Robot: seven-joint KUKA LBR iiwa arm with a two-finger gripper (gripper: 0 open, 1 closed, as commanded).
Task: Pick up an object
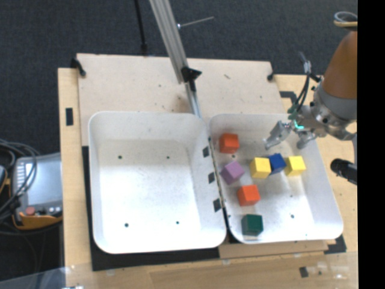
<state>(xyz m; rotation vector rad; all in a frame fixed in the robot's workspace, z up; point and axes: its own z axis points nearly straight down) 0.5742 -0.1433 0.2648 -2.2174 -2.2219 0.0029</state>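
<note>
**Hovering over the right bin, nothing picked yet**

Watching from my desk, I judged the task to be at the approach step. The gripper hung above the upper part of the right bin, its two pale fingers spread apart with nothing between them, so I read it as open and empty. Every object lay on the bin floor.

The candidates were small cubes, seemingly hard and matt, with crisp edges. Closest to the gripper sat a row of three: a yellow cube, a blue cube touching it, and a second yellow cube just beside the blue one. An orange cube sat alone near the divider, a purple cube below it, tilted relative to the others, a second orange cube lower still, and a green cube near the bottom rim.

To my eye the next move called for picking one target and descending squarely over it. The packed row looked awkward, since fingers would need room on either side; a lone cube seemed the safer choice. The bins were smooth white plastic, shallow, with rounded corners and faint speckling. The left bin held no cubes.
</note>
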